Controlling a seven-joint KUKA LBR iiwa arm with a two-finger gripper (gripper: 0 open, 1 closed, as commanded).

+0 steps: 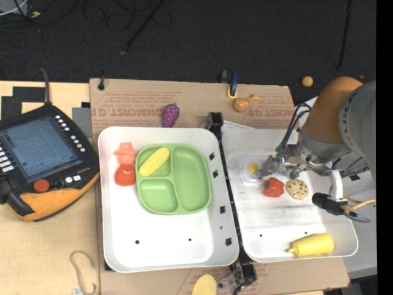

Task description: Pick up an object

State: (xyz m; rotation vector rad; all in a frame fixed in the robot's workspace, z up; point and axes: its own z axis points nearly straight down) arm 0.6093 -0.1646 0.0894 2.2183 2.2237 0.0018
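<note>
Red pepper [274, 187] lies in the right bin [264, 238], just left of a cookie [298, 189] and right of a small yellow piece [252, 168]. We see the gripper [276, 168] just above the pepper — we cannot tell its jaw opening or whether it holds anything. A mustard bottle [312, 244] lies nearer.

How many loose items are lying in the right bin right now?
4: a small yellow piece near the gripper, a red pepper, a cookie beside it, a yellow bottle at the front. The arm may hide more.
</note>
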